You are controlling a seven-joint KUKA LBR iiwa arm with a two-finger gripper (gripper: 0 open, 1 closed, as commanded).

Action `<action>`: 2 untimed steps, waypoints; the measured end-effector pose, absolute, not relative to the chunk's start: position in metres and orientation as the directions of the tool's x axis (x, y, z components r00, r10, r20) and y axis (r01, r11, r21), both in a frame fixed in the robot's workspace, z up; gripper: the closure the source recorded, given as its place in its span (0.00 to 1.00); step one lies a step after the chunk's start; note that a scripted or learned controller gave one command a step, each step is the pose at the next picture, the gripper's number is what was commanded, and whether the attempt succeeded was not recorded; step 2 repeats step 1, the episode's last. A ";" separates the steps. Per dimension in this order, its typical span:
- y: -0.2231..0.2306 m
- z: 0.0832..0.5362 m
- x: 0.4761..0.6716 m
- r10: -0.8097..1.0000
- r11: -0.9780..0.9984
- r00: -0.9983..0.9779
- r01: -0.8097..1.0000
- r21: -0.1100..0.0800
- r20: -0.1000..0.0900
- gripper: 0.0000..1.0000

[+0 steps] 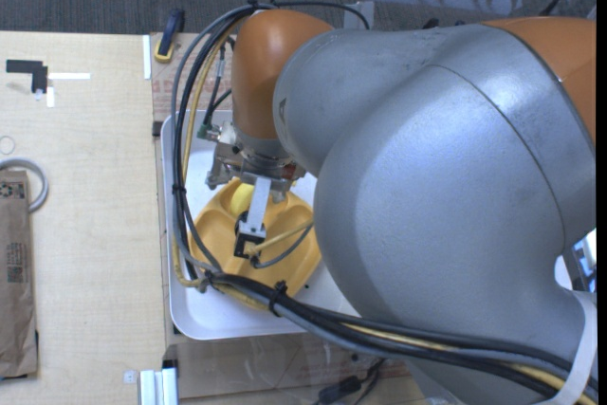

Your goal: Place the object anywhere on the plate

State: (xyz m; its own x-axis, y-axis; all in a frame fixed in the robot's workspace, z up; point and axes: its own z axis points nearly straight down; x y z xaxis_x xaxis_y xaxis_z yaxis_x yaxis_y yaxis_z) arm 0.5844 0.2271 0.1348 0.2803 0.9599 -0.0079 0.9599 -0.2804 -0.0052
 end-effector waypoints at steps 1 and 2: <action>0.227 0.175 0.610 0.995 -0.096 0.096 0.995 -0.005 -0.007 0.00; 0.227 0.175 0.610 0.995 -0.096 0.096 0.995 -0.005 -0.007 0.00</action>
